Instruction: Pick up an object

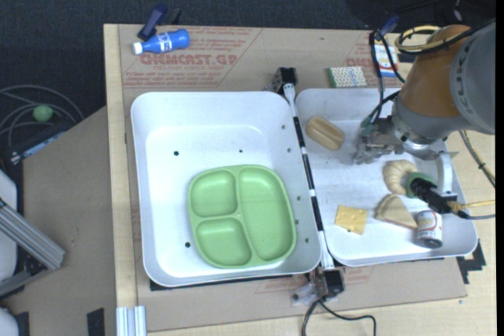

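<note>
Nearest you, the green tray (240, 215) with three compartments lay in the left bin (157, 130). In the right bin (346, 248) you had a cheese wedge (351, 219) near the front, a bread roll (324, 132) at the back left, a croissant (398, 170), a tan wedge (391, 208) and a small can (428, 228) to the right. The gripper (372, 144) hung low between roll and croissant; you could not tell how its jaws stood. A blue bottle (161, 42) lay on the bench (236, 51).
</note>
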### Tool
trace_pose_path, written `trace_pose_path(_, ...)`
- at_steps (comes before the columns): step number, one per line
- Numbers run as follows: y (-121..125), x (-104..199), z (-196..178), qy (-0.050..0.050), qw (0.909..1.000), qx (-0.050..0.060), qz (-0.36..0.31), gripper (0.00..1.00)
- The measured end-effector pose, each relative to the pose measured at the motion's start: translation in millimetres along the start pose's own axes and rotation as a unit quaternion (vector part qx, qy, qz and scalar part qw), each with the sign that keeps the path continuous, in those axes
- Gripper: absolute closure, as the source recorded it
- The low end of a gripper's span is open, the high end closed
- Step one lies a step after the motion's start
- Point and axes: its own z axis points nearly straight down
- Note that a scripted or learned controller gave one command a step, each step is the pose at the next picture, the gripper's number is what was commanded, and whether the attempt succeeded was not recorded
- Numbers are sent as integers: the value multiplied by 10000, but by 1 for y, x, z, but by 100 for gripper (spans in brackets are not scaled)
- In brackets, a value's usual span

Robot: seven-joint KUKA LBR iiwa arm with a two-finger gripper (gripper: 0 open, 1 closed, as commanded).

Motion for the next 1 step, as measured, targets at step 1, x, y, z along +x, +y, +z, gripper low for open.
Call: trace_pose_path(1,-23,-27,-99,-9,10000,-4,1,100)
